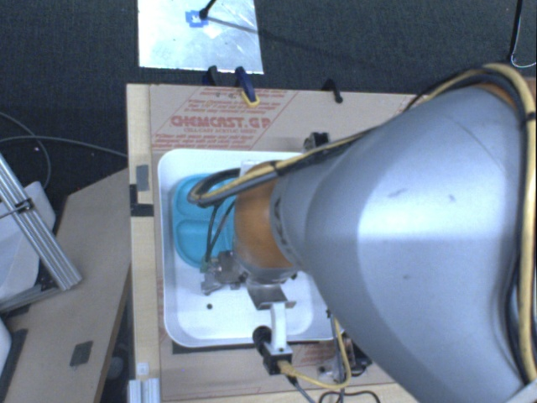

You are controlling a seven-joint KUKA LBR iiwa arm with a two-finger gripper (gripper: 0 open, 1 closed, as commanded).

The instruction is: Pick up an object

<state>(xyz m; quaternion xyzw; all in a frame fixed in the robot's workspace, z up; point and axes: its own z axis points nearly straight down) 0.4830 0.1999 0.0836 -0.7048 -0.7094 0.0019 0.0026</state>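
1. Camera view: the grey arm (419, 242) sweeps in from 3 o'clock, its orange band (256, 233) poised over a white bin (180, 326) on the worktop (92, 225).
2. A light-blue object (191, 221) lies in the bin's 9 o'clock half, partly covered by the wrist and dark cables (214, 225).
3. The gripper (220, 275) sits low in the bin, just beside the blue object's 6 o'clock edge; whether it is open cannot be told.
4. A printed cardboard sheet (222, 116) lies at 12 o'clock of the bin.
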